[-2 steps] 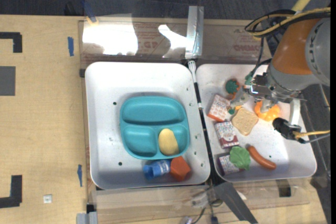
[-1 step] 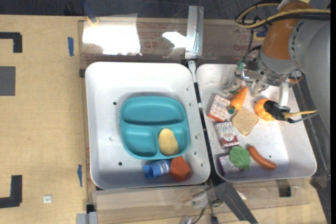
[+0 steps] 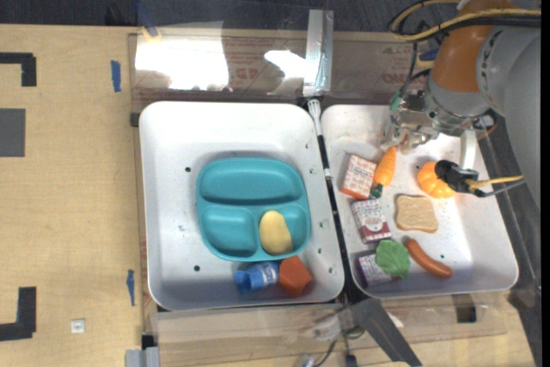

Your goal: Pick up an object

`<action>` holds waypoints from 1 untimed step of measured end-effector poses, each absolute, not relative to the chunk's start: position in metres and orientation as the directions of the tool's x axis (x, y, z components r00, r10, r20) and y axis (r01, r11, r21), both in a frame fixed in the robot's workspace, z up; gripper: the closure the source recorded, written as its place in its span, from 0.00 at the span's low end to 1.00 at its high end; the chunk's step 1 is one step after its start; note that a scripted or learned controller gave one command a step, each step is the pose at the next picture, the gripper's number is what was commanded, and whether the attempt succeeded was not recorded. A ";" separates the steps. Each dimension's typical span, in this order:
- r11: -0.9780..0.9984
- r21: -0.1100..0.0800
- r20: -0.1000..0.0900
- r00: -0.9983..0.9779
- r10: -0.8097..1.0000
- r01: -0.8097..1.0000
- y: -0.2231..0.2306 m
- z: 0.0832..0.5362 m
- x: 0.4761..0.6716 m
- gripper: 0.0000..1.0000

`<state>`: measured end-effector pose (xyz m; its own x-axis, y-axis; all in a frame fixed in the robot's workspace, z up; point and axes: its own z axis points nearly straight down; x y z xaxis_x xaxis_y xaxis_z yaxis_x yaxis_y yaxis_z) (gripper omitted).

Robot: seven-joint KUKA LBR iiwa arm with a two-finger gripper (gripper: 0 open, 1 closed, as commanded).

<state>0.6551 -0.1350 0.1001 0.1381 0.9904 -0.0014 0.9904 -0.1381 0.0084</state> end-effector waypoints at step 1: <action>-0.094 0.009 0.002 0.094 0.996 0.996 -0.062 0.190 0.662 1.00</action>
